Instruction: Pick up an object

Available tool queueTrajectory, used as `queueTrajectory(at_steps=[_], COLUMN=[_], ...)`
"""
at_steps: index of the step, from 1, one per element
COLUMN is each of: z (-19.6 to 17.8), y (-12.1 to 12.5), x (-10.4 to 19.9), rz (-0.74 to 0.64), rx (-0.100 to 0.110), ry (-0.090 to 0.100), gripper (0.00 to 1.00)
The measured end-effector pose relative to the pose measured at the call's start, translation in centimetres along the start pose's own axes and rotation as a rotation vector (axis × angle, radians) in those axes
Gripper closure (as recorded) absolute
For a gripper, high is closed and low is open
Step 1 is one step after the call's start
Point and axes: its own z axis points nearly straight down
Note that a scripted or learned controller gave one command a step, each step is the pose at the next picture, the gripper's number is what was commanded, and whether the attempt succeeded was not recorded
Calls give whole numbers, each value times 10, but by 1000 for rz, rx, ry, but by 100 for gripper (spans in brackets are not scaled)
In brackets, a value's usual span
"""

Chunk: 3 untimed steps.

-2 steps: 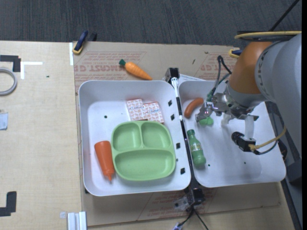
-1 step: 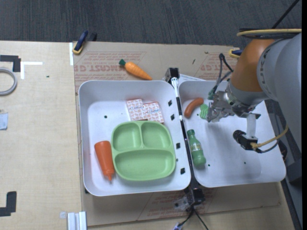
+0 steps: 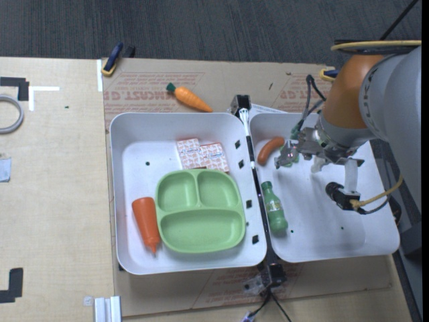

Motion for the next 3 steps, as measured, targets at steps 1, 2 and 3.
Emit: queueTrajectory(at_steps=[1,2,3], z=[-90,-90,-90], y=[32,-12,-12], x=[111,76,76], rz=[-264,-522,-521], rx=[1,2,2], ry=[0,1,1], gripper=[0,0,0])
